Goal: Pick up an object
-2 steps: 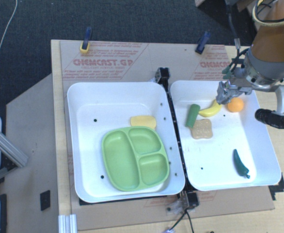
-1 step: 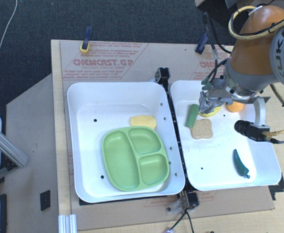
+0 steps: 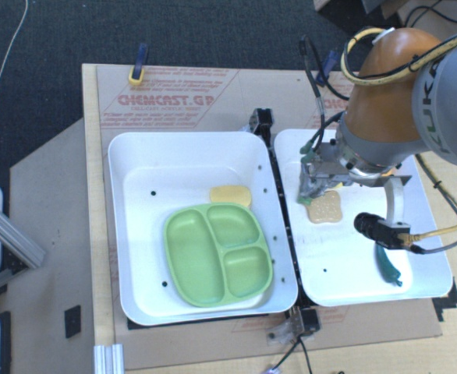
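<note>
Arm bulk hides much of the right bin; the end effector sits low at a tan, cracker-like piece near the bin's left wall, and whether it is open or closed cannot be told. A teal object lies near the right edge; the left bin holds a green divided plate and a yellow sponge, with bare floor toward its back-left corner.

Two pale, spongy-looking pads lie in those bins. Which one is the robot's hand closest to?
The tan pad in the right bin, just under the hand. The yellow pad lies in the left bin, beside the green plate.
</note>
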Robot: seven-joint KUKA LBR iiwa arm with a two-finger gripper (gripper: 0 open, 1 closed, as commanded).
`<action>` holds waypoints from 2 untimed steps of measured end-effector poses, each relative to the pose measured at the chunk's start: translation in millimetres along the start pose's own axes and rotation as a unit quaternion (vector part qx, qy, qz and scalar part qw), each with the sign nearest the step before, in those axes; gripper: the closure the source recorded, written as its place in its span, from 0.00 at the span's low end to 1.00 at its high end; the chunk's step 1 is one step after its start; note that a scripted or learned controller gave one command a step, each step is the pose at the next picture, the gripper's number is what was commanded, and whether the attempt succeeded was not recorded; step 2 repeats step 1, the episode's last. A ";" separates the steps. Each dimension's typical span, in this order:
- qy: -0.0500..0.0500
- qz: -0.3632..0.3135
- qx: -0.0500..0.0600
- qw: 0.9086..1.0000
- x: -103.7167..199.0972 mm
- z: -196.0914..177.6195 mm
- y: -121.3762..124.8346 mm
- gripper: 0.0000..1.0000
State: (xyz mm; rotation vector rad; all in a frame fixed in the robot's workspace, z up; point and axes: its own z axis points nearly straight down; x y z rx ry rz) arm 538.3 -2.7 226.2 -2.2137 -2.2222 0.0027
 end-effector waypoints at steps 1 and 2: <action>0.000 -0.001 0.000 1.000 52.5 10.7 -14.5 1.00; 0.000 -0.001 0.000 1.000 52.5 10.7 -14.5 1.00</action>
